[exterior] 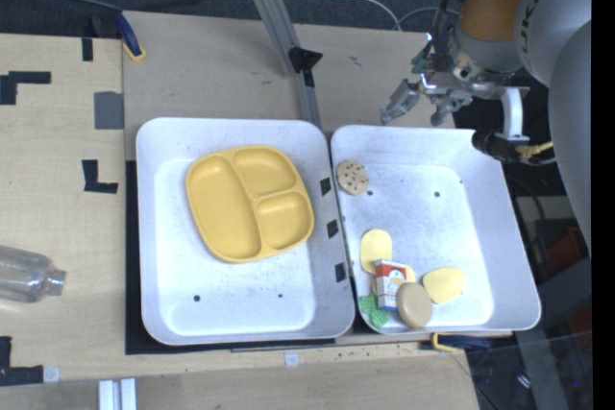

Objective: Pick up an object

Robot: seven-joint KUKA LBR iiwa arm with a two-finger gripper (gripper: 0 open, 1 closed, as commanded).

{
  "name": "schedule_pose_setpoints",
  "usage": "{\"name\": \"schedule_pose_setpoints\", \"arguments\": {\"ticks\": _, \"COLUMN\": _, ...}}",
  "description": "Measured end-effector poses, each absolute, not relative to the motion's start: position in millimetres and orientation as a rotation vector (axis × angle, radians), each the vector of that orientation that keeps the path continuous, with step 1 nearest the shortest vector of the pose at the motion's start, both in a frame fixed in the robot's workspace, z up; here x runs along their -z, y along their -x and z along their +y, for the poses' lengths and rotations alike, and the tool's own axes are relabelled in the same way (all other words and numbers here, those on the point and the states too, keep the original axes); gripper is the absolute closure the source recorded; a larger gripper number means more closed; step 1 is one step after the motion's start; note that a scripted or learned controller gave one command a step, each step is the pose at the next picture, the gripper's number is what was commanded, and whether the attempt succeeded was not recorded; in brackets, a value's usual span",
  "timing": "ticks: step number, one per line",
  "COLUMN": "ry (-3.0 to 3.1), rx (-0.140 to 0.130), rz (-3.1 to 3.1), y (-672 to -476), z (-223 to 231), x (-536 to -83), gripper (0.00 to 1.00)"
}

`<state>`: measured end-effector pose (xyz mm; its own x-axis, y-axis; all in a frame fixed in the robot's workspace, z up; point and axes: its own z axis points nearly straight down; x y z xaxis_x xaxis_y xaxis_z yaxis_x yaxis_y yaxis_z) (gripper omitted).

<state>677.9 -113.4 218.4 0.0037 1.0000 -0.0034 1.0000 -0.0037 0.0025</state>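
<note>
Piled toy food (404, 288) sits low in right bin (480, 206); gripper (418, 108), fingers spread and empty, should descend squarely over one piece.

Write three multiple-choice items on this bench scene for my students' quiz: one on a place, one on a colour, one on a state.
1. Where does the cookie lie?
A. right bin, near its upper left corner
B. on the tray
C. on the bench

2. What colour is the divided tray?
A. red
B. yellow
C. blue

3. How does the end effector stand?
A. open, above the right bin's upper edge
B. shut on the cookie
C. resting in the tray

Key: 1 A, it sits beside the bins' shared wall; 2 B, all its compartments are yellow; 3 A, its fingers are spread with nothing between them.
</note>
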Motion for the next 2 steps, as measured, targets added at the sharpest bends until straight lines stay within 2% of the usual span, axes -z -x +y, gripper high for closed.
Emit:
{"name": "schedule_pose_setpoints", "arguments": {"ticks": 1, "ry": -2.231, "rx": 0.01, "rz": 2.227, "y": -680.0, "z": -171, "x": -106, "gripper": 0.0}}
{"name": "schedule_pose_setpoints", "arguments": {"ticks": 2, "ry": -2.23, "rx": 0.01, "rz": 2.221, "y": -586.7, "z": -197, "x": -102, "gripper": 0.0}}
